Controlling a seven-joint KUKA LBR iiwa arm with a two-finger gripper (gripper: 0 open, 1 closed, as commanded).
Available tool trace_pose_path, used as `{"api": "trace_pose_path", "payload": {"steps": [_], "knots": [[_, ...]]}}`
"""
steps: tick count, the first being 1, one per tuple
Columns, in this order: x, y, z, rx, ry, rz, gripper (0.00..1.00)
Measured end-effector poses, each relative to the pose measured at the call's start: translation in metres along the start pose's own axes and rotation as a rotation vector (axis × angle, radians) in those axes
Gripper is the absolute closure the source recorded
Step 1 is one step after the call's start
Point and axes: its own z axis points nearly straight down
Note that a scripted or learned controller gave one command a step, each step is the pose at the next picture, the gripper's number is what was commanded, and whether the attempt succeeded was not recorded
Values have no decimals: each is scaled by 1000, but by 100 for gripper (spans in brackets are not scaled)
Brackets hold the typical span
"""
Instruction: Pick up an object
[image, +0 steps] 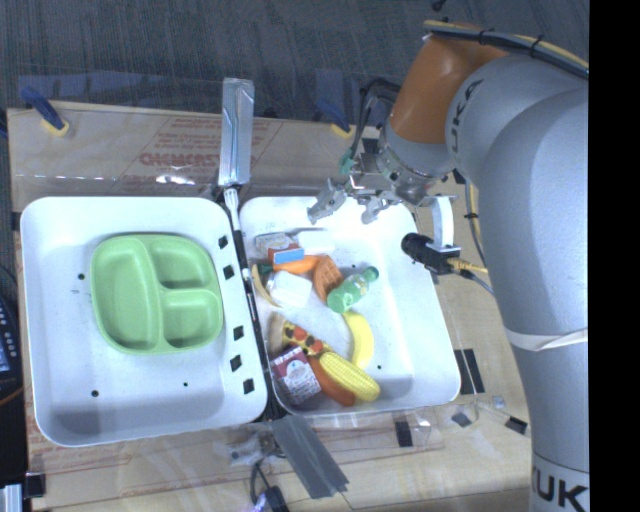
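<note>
My gripper (348, 207) hangs over the far edge of the right bin (425, 330), its two fingers spread open with nothing between them. Below it in that bin lies a pile of toy food: a green bottle (351, 290), a yellow banana (361, 338), a corn cob (347, 376), an orange piece (325, 275), a white piece (291, 290) and a small red-labelled packet (295, 372). The nearest items sit a short way in front of the fingertips, apart from them.
The left bin (50, 400) holds a green divided plate (157, 292). A metal divider bar (235, 130) stands between the bins at the back. The grey arm with its orange band (440, 90) takes up the right side, with a black cable fitting (425, 250) over the right bin's rim.
</note>
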Motion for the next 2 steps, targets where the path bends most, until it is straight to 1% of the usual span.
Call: {"api": "trace_pose_path", "payload": {"steps": [1,2], "knots": [[-30,1,-35,-5,-1,-41,0],[-35,-69,114,-2,0,-186,0]]}}
